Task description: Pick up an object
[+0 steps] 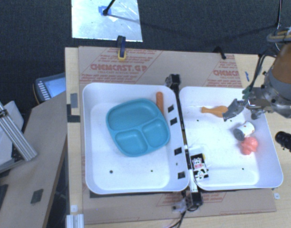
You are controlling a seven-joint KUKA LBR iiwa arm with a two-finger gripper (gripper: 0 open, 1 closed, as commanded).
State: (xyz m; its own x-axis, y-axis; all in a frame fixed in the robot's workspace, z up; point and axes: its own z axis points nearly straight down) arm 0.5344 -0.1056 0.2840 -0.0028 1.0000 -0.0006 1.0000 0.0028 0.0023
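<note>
The pink ball (248,146) lies at right of the frame in the right bin (221,182), touching a white cup (244,129), an orange toy (215,110) nearby. The gripper (238,109) hovers above, jaws apart, holding nothing. Lowering, closing and lifting all remain.

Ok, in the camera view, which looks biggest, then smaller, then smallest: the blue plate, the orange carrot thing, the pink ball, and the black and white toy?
1. Blue plate, by far the biggest.
2. Orange carrot thing.
3. Pink ball and black and white toy look about alike, so no ranking between them.
</note>
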